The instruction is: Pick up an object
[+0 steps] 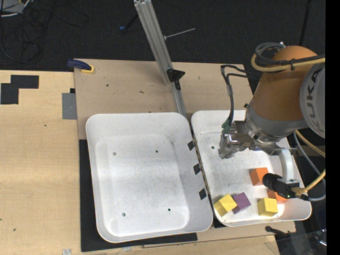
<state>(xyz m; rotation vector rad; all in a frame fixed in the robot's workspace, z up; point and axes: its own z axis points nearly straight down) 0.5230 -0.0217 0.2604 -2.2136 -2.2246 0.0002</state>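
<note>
1. Hovering over the right bin [212, 122], our gripper [228, 145] carries nothing we can see; whether it is spread or pressed together, we cannot tell.
2. We judge the approach unfinished: yellow block [225, 204], purple block [241, 201] and orange block [258, 176] lie nearer the front, demanding a reposition and descent.

We see a grey arm [313, 97] with a bulky orange band [281, 89]. Black and tan cables [229, 97] loop around it; the gripper [229, 145] is metallic.
</note>
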